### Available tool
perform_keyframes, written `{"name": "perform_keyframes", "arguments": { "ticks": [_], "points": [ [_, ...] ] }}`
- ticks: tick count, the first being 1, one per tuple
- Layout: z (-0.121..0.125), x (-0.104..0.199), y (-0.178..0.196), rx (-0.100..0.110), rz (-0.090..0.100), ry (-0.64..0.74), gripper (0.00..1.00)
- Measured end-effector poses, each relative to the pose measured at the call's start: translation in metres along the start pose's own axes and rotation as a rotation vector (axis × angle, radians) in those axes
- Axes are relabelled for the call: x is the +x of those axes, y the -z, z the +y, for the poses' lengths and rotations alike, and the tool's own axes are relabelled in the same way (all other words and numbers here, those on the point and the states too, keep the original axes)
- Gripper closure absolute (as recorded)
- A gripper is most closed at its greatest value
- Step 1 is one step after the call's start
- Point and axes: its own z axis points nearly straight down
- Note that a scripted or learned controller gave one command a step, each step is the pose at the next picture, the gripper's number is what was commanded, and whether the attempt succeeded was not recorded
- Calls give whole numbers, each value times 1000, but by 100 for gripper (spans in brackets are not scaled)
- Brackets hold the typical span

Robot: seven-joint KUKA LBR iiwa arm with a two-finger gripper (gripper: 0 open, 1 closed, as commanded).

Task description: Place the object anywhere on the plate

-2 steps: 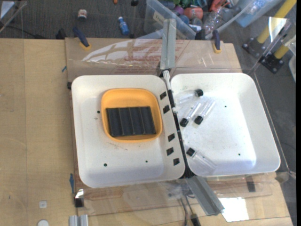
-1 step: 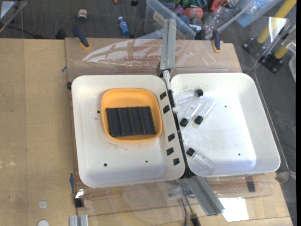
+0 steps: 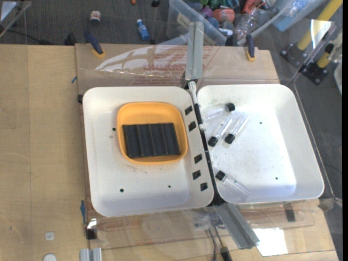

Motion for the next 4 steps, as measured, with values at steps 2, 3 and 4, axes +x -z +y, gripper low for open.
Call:
{"name": "perform_keyframes", "arguments": {
  "ticks": [2,3,4],
  "points": [
    [2,-2,0,-1,-5,422,100],
    [3,-7,0,0,-6,467,100],
    [3,-8,0,-1,-8,839,100]
  ]
}}
